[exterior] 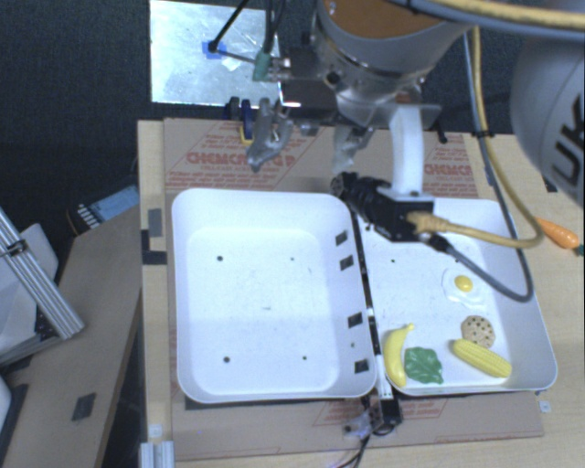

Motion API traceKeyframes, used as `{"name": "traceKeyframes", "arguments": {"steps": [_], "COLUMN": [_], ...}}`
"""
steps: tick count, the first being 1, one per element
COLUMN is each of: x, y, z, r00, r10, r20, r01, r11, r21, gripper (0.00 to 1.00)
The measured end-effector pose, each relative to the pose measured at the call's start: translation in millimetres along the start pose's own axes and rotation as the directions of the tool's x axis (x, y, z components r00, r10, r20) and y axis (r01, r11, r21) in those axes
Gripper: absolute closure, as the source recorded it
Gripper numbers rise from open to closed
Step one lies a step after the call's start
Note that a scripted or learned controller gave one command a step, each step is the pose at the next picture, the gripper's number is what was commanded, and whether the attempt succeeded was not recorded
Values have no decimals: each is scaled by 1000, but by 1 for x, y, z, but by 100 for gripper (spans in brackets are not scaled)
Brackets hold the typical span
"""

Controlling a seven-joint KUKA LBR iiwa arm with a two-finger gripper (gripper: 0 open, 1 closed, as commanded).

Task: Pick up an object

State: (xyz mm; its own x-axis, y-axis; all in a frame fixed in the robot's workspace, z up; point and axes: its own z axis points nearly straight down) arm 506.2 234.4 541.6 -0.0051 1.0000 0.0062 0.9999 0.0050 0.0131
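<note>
Overhead, slanting down on bins (265, 206)

arm (384, 27): cut off at top edge | tool (306, 151): finger state unclear, blurred

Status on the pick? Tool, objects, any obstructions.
Tool high above the bins' far edge, holding nothing visible. Banana, green leaf, corn, cookie, fried egg untouched in right bin. Nothing blocking.

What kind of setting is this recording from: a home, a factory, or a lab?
Most likely a robotics lab test bench. Two shallow white bins sit on cardboard, the right one holding toy food such as a banana and a fried egg, with loose cabling trailing from the arm.
</note>
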Motion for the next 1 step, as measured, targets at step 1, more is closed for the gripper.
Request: {"name": "traceKeyframes", "arguments": {"steps": [1], "x": [-1], "y": [63], "z": [8], "r00": [1000], "r10": [6], "r20": [6], "r01": [-6], "r11": [1000], "r21": [10], "gripper": [0]}}
